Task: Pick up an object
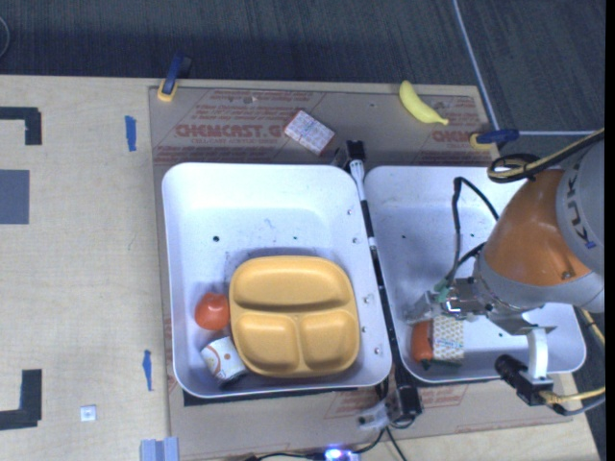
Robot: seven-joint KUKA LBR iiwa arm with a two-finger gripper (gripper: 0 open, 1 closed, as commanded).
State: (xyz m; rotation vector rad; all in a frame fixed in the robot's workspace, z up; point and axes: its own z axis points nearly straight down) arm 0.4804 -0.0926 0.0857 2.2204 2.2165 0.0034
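In the right bin (413,209), a speckled beige box (449,339) lies beside a small orange item (421,342) at the near left corner. My gripper (444,301) hangs just above these two, at the end of the grey and orange arm reaching in from the right. The arm's wrist hides how the gripper meets the box. The left bin (192,209) holds a yellow divided tray (293,315), a red-orange ball (211,310) at the tray's left, and a small white and orange cup (221,356) near the front corner.
A yellow banana (421,104) and a small patterned block (307,131) lie on the cardboard behind the bins. Clamps (173,75) sit at the cardboard's back corners. Black cables loop over the right bin's far side. A black divider runs between the bins.
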